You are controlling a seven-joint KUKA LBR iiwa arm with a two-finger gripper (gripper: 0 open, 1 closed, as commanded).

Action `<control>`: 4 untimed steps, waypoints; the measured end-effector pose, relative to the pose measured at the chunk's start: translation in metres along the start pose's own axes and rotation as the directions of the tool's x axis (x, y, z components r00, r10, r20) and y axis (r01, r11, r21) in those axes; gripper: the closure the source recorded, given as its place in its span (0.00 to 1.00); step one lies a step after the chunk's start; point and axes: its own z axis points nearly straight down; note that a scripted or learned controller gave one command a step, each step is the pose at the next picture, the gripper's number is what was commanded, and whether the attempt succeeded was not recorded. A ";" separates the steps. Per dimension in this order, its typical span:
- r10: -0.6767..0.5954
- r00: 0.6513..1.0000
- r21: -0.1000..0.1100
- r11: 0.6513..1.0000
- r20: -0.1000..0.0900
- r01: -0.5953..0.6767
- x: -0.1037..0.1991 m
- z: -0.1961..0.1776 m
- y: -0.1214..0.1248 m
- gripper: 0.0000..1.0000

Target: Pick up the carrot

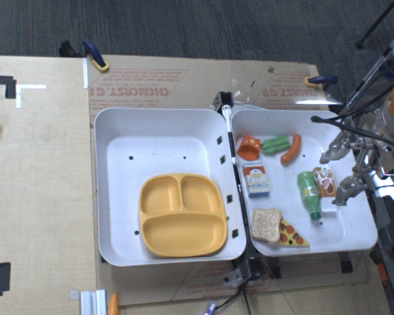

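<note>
The carrot (pixel 248 147), a stubby orange piece, lies at the back left of the right bin (pixel 354 238), close to the divider. My gripper (pixel 339 174) hangs over the right side of that bin, well to the right of the carrot. Its fingers are open, one fingertip (pixel 330 153) toward the back and the other toward the front, and nothing is held between them. A small orange and white box (pixel 324 182) lies just left of the gap.
Beside the carrot lie a green vegetable (pixel 276 144) and a red-orange sausage (pixel 291 149). Also in the right bin are a small carton (pixel 256 180), a green bottle (pixel 308 193), a bread slice (pixel 266 225) and a pizza slice (pixel 293 235). The left bin holds a yellow divided plate (pixel 182 215).
</note>
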 end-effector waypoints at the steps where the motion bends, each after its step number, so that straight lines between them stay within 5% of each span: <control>1: 0.036 0.999 -0.001 0.999 0.000 -0.036 0.006 0.078 0.092 0.00; 2: 0.049 0.999 0.000 0.999 0.002 -0.049 -0.047 -0.094 0.012 0.00; 3: -0.082 0.997 0.001 0.997 0.006 0.082 -0.026 -0.186 0.056 0.00; 4: -0.168 0.986 -0.001 0.986 0.000 0.168 0.000 0.003 0.113 0.00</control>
